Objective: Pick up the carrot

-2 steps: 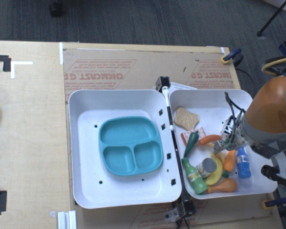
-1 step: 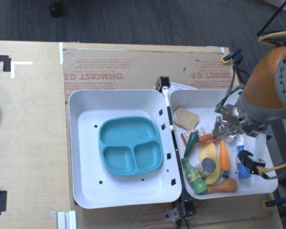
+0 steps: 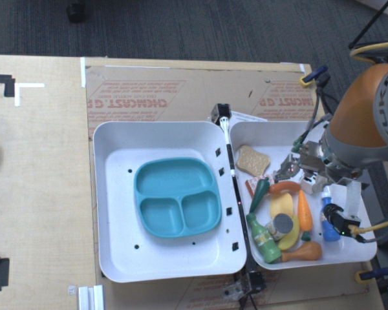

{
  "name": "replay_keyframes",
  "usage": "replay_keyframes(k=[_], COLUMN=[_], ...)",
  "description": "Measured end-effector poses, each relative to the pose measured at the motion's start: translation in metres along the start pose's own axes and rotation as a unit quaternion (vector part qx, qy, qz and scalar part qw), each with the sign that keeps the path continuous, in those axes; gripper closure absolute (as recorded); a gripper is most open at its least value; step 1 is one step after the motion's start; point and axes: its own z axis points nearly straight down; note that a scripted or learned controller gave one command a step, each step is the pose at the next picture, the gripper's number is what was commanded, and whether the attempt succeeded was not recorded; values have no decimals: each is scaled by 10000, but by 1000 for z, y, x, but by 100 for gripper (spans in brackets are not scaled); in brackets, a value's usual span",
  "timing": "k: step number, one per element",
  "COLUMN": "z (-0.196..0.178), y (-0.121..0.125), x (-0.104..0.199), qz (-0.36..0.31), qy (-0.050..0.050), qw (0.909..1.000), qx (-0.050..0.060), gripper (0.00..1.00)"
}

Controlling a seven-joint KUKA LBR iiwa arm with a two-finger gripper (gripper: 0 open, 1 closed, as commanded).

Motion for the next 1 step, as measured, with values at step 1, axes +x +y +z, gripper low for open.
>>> replay_keyframes(k=[1], z=[101], y=[-16], x=[-32], qz=[-235], qy=[10], qw=[9997], qx=[14], gripper=[0])
